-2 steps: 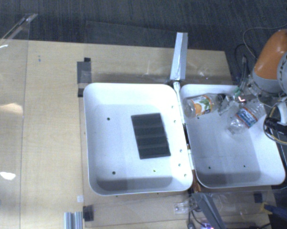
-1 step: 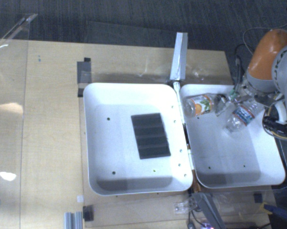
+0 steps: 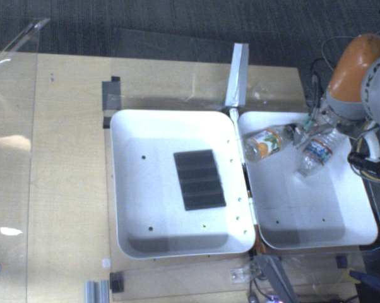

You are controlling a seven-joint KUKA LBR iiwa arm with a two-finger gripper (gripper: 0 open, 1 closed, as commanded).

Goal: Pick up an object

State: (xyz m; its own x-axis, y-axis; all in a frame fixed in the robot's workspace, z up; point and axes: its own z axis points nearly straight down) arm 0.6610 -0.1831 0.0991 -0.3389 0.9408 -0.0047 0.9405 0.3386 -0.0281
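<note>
So I'm reaching in from the right with my gripper [image 3: 302, 130] low over the far end of the right white bin [image 3: 316, 223], because that's where both bottles lie, bunched near the far wall. My best guess for the target is the clear crumpled plastic bottle with the blue label [image 3: 316, 151], lying tilted just near of my wrist. The other clear plastic bottle with the orange label [image 3: 264, 144] lies on its side at the far-left corner, right by my fingertips. Can't tell if my jaws are spread or pressed together from this angle. The left white bin [image 3: 133, 188] holds a flat black ribbed pad [image 3: 199, 179].
</note>
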